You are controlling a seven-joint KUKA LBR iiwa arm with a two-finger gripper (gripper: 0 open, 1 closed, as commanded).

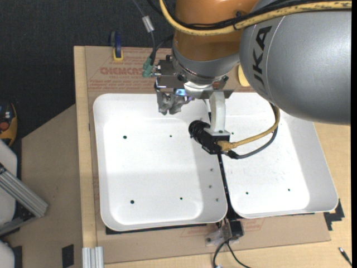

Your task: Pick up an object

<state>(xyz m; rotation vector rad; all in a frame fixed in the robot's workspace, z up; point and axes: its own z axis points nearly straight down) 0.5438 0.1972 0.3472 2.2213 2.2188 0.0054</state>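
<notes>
Gripper (167,106) over left bin's (111,205) far edge, finger state unclear; arm (279,43) covers right bin's (312,200) far side

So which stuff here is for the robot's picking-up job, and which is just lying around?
For the job:
- gripper, hanging over the far edge of the left bin
- right bin

Just lying about:
- blue and yellow clamp at the board's far edge
- black plug at the near edge
- metal rail on the left
</notes>
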